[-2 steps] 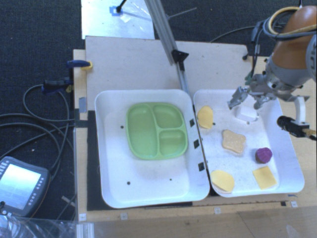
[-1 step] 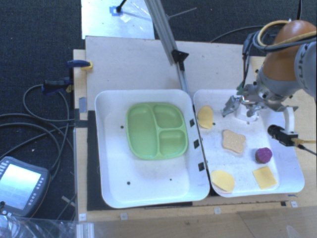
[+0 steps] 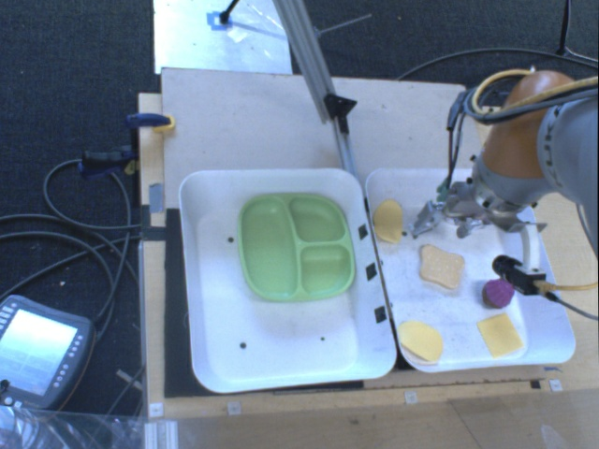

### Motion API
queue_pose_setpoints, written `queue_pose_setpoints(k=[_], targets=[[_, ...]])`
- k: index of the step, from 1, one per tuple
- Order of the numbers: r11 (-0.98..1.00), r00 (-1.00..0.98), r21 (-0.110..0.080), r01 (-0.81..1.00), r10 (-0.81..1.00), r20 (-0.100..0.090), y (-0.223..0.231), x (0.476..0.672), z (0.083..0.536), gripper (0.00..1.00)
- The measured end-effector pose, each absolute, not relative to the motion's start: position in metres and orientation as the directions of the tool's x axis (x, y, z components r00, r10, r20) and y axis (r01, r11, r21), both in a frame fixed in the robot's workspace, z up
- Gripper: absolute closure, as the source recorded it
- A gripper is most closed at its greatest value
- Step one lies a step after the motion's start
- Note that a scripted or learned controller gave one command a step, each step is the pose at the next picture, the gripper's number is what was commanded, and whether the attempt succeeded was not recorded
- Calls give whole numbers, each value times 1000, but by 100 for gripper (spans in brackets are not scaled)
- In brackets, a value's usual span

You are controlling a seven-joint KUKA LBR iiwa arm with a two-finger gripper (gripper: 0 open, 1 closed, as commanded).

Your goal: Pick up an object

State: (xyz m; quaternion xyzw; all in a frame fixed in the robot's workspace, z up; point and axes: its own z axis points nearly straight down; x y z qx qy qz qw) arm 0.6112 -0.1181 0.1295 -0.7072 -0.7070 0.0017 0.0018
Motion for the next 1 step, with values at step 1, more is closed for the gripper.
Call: queue_pose_setpoints(k=[1], targets=[[0,0,3,1000,1000,0,-118,613,144,100]])
